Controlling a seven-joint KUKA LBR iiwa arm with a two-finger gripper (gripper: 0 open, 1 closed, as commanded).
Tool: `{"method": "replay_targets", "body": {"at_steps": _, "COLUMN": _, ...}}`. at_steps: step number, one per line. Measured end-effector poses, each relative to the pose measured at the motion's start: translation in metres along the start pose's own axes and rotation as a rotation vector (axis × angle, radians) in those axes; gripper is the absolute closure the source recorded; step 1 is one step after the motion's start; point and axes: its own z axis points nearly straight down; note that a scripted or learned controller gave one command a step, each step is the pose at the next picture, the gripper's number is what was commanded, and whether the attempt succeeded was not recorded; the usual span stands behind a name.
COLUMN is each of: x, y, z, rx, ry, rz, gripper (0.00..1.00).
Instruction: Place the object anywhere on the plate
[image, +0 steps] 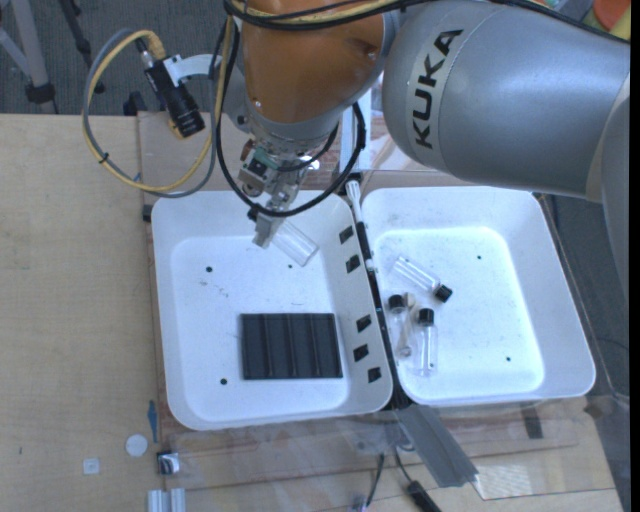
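Two white bins (200, 400): one black plate (290, 346), about three clear vials (412, 272).

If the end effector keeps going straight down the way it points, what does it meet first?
Probably the clear vial right at the end effector tip, then the left bin's white floor. The black plate lies nearer the camera, off that line. Depth is unclear.

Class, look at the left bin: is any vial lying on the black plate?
No. The plate is bare; one clear vial sits at the claw, well above the plate in the picture.
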Motion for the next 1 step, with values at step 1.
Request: {"method": "replay_targets", "body": {"at_steps": 1, "x": 0.0001, "y": -0.0005, "z": -0.0400, "rx": 0.005, "ry": 0.003, "rz": -0.338, "gripper": 1.00}}
